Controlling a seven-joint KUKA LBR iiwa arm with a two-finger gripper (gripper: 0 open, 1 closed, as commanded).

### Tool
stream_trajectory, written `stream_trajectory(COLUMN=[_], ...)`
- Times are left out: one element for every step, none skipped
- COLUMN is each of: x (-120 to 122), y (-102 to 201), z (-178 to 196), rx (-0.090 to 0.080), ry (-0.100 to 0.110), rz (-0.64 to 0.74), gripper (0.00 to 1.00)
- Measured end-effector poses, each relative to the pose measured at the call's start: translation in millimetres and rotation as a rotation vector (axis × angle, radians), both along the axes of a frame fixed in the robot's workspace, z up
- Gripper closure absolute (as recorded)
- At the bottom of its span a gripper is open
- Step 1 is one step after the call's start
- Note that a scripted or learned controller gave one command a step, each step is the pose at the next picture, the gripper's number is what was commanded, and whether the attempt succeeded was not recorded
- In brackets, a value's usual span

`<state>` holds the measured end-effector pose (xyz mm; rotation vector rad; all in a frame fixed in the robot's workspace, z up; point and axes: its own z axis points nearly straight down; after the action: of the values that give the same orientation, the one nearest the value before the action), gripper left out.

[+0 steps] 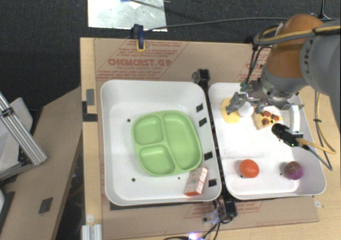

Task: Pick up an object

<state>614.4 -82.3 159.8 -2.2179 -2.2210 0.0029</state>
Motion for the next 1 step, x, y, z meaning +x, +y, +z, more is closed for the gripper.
stream_trajectory(x=[5.2], y=[-6.0], z=[-57.7], rx=[0.000], ry=[0.003], rz=[-0.001], gripper=[0.00])
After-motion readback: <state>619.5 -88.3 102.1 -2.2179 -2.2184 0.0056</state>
